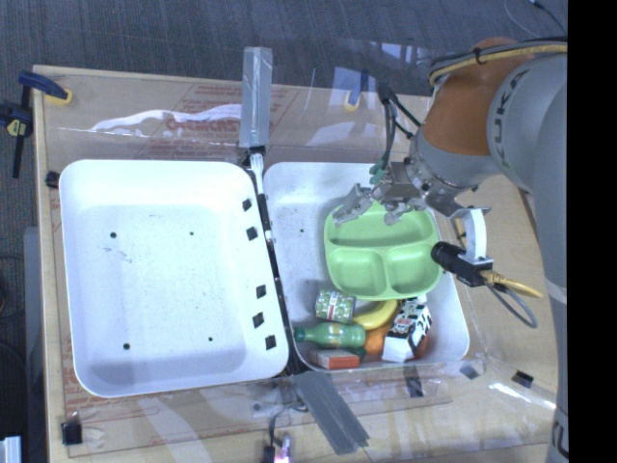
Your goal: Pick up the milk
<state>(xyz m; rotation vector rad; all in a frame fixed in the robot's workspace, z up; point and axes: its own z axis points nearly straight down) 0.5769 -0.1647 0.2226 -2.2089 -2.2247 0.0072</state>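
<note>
Milk: small white carton with black patches point(409, 328), upright-ish at the near edge of the right shallow white bin point(299, 249), beside a yellow banana point(378, 314).
Pincer: metal two-finger gripper point(388, 201) over the green divided plastic tray point(381, 257); whether it's open I can't tell.

A robot lab: two white bins point(154, 374) taped to a plywood bench point(501, 403), clamps point(43, 87) at ten o'clock.
</note>
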